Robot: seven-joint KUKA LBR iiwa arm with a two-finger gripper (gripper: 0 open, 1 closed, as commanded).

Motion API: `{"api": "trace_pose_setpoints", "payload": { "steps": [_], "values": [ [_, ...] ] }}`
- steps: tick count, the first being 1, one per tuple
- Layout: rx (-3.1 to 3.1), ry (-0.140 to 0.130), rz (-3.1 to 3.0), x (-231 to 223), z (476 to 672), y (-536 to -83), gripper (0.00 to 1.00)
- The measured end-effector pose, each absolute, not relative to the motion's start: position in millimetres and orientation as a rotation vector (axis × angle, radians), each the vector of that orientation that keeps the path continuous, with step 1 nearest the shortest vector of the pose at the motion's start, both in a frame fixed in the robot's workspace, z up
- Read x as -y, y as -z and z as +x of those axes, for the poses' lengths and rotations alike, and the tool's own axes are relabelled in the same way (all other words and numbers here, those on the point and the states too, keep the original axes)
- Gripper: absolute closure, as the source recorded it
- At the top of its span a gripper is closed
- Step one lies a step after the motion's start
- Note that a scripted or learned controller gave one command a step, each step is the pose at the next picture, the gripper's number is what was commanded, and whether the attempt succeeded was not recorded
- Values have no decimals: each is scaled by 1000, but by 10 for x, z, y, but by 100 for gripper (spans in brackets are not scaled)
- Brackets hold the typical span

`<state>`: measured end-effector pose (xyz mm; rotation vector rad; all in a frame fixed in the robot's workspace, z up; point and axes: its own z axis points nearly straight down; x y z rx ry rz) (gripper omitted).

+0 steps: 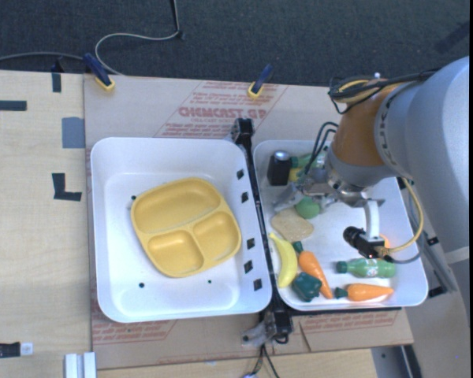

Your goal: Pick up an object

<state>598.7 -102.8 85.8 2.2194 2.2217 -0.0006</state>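
Item one, left bin: holds a yellow tray with three compartments, flat, nothing on it.

Item two, right bin: my pick stock. A black can at the far left corner; a green ball just below the gripper; a tan cookie touching the ball's near side; a banana along the left wall; two carrots, one beside the banana, one at the near edge; a dark green piece between them; a green bottle lying on its side.

Item three, gripper: I read it low in the bin's far half, over the ball. The wrist hides the jaws, so I cannot tell their opening or whether they hold anything.

Risks, my judgement: the ball is round and could roll or squirt out as the jaws close. The cookie crowds it, so a finger may land on it and block the grasp. The can stands near enough to be knocked.
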Motion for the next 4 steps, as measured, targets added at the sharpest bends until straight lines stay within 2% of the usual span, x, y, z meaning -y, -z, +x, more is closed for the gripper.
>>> {"api": "trace_pose_setpoints", "payload": {
  "steps": [1,2,3,4],
  "values": [
    [-2221,-2,2216,1025,5996,-958,100],
    [-2221,-1,2216,1026,5995,-957,0],
    [-2241,30,2232,1145,6566,-835,0],
    [-2239,32,2227,1153,6570,-933,100]
  ]
}}
